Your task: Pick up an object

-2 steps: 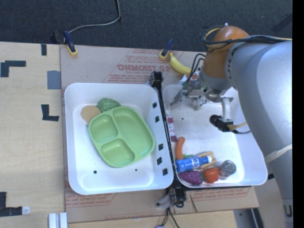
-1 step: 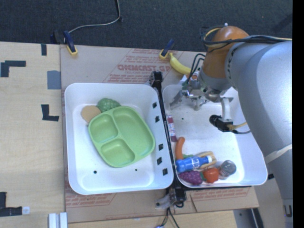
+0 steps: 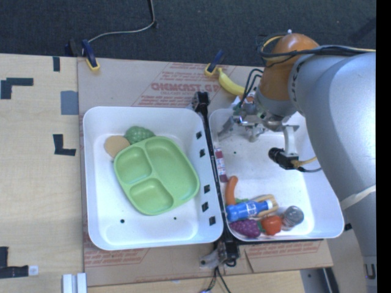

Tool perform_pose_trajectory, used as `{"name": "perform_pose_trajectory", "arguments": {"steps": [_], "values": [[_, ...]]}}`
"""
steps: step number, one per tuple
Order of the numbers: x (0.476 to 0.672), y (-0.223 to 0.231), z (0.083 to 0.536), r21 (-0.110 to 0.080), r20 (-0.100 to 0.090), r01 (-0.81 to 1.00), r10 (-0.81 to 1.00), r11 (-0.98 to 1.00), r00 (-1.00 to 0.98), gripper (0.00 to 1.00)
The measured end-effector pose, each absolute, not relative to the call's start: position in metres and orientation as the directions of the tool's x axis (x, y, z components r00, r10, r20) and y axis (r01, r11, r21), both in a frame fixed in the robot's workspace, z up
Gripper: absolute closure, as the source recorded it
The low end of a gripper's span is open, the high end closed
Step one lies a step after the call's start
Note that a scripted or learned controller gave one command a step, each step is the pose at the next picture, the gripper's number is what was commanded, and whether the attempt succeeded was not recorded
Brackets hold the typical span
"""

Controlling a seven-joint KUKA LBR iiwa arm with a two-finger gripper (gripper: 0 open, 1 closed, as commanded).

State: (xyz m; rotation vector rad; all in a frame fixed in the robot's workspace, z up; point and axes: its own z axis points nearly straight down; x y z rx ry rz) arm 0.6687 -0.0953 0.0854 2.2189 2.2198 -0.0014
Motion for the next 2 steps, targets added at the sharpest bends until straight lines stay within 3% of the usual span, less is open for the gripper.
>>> {"name": "perform_pose_trajectory", "arguments": {"steps": [2], "values": [[0.6688, -0.0955, 0.0854, 0.002, -0.002, 1.0, 1.0, 0.001, -0.001, 0.0]]}}
